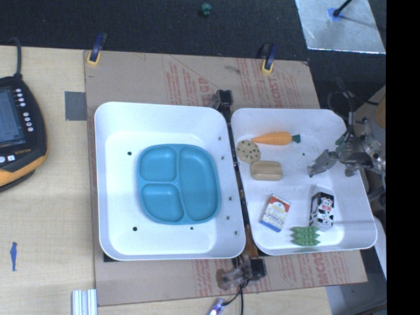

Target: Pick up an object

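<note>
The gripper [326,163] sits over the right bin [296,117], right edge; finger state cannot be determined. The milk carton [322,210] lies just near of it, apart.

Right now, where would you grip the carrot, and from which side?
Grip the carrot across the thick orange middle, coming straight down from above. It lies flat and lengthwise across the right bin, green end toward the gripper, so fingers closing across its narrow width should fit. The cookie sits close to its tapered tip, so stay off that end.
</note>
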Motion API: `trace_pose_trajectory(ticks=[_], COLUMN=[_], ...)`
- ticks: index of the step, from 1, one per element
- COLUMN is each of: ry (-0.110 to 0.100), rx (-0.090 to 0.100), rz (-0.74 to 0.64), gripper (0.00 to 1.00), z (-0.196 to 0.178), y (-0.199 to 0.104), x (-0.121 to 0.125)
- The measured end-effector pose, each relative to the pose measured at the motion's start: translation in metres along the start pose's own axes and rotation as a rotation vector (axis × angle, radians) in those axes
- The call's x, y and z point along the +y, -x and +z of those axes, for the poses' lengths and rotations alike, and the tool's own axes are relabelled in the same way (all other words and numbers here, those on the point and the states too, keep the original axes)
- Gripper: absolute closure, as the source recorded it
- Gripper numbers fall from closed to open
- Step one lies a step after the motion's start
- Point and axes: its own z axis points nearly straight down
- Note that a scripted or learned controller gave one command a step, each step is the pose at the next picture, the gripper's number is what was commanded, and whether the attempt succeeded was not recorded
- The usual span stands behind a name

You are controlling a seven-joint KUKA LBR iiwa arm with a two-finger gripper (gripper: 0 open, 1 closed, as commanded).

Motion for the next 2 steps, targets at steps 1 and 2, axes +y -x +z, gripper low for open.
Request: trace_pose_trajectory(ticks=[1, 2], ry=[-0.001, -0.002], rx=[-0.001, 0.0], rz=[-0.001, -0.001], gripper=[0.0, 0.0], z=[0.049, 0.101], y=[0.025, 0.024], x=[-0.017, -0.02])
